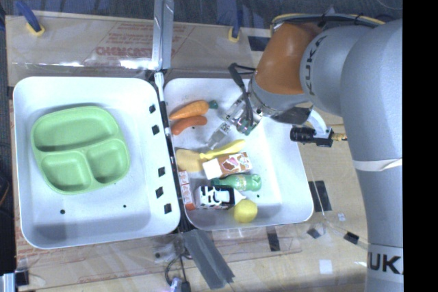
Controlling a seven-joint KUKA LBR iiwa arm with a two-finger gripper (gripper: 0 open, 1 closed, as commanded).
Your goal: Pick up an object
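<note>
The grey arm, with its orange band above the wrist, reaches in from the right and bends down over the right-hand bin. That white bin and the left-hand bin sit side by side on the worktop, touching along a shared edge well to the left of the fingers.

In the left bin, far to the left of the fingers, lies a green divided tray with three compartments.

The gripper hangs low over the upper middle of the right bin, pointing down and to the left. Its metal fingers look slightly parted with nothing between them, their tips just above the bin floor.

Just below the fingers lies a pale yellow banana-shaped toy, its upper end close to the tips; whether they touch cannot be told. Beside it, lower and a little right of the fingers, sits an orange-and-white carton. Up and to the left of the fingers lie an orange carrot and, just under it, a red-orange sausage shape, both near but apart from the tips. Further below the fingers rests a green bottle, then a black-and-white packet, and a small yellow lemon at the bin's near edge.
</note>
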